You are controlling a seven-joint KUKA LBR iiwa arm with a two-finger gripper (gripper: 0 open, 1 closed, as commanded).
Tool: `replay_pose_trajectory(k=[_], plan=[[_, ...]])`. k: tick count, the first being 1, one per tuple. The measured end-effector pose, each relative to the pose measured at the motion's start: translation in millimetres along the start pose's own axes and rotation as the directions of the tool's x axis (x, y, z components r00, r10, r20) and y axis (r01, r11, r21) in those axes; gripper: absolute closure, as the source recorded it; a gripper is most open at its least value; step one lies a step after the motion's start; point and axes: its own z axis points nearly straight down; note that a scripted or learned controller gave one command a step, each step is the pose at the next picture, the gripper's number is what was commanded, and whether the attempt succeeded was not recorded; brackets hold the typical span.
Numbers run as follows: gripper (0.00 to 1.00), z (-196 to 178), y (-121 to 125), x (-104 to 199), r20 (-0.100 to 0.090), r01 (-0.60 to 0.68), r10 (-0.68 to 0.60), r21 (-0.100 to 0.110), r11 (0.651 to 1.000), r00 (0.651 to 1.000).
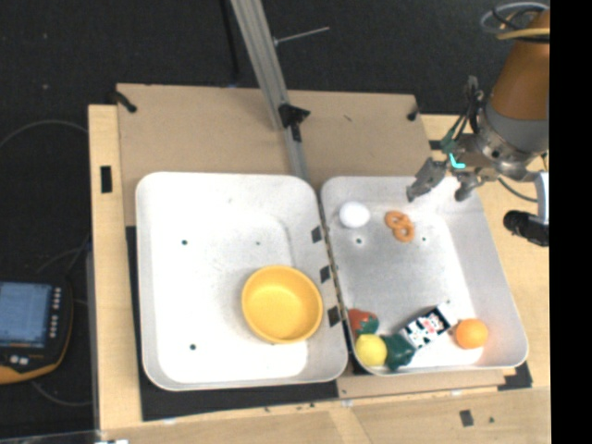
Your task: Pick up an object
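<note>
Overhead view of the counter (203, 137) with two white bins side by side. The left bin (185, 211) holds a yellow bowl (282, 303). The right bin (472, 257) holds the candidate objects: a white ball (353, 215) and a small orange pretzel-shaped piece (400, 226) near the far edge, and, along the near edge, a yellow fruit (371, 349), a red piece (362, 322), a dark green piece (400, 350), a black-and-white patterned box (426, 327) and an orange ball (470, 334). The arm enters from the right; its claw (447, 182) hangs over the far right corner of the right bin with its two fingers spread apart and nothing between them. Every object lies on a bin floor, apart from the claw. Judged from this arrangement, the task is at its opening stage: no object is grasped or lifted. Remaining steps are choosing a target, descending onto it, closing the fingers and raising it. The pretzel-shaped piece lies nearest the claw; the near-edge cluster sits crowded together, which may hinder a clean grasp there.
</note>
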Motion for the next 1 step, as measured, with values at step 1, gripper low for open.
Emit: replay_pose_trajectory(k=[1], plan=[[0.0, 45.0, -5.8, 4.0, 0.0, -0.003, 0.003, 0.005, 1.0, 1.0]])
